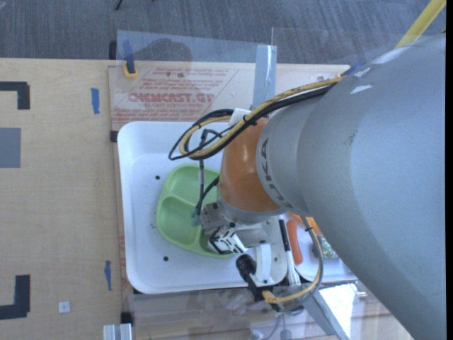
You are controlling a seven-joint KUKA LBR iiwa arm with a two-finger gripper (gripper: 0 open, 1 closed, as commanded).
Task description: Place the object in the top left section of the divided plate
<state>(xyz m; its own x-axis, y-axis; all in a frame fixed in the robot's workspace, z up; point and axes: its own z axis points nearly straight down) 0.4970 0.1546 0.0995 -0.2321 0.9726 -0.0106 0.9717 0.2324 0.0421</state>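
Note:
A light green divided plate (178, 202) lies in the left white bin (138, 190). Its left part shows, with a ridge between sections; the arm covers its right part. The grey arm with its orange band (244, 172) reaches in from the right and hangs over the plate's right side. The gripper's white and black wrist parts (225, 239) sit just above the plate's lower right rim. The arm hides the fingertips and whatever may lie under them.
An orange and red item (291, 243) lies to the right of the wrist, near the bins' dividing wall. Yellow and black cables (205, 137) loop over the bin's upper part. A clear plastic panel (191, 76) stands behind the bin.

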